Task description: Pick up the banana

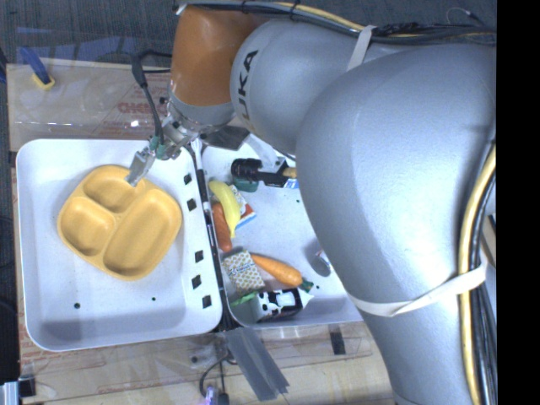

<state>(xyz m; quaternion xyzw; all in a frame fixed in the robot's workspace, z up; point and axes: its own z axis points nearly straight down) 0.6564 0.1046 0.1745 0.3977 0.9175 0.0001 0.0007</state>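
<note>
The banana (pixel 225 201) is yellow and lies in the right bin (pixel 325 298), close to that bin's left wall and partly on a blue and white packet. My gripper (pixel 139 169) hangs over the left bin (pixel 51 310), at the far edge of a yellow divided plate (pixel 122 222). It is well to the left of the banana, across the wall between the bins. Nothing shows in its grip.
An orange carrot-like piece (pixel 220 227) lies just in front of the banana. Nearer the front lie a checked packet (pixel 243 268), a second carrot (pixel 277 270) and a black and white bottle (pixel 278 304). The big grey arm covers the right bin's right half.
</note>
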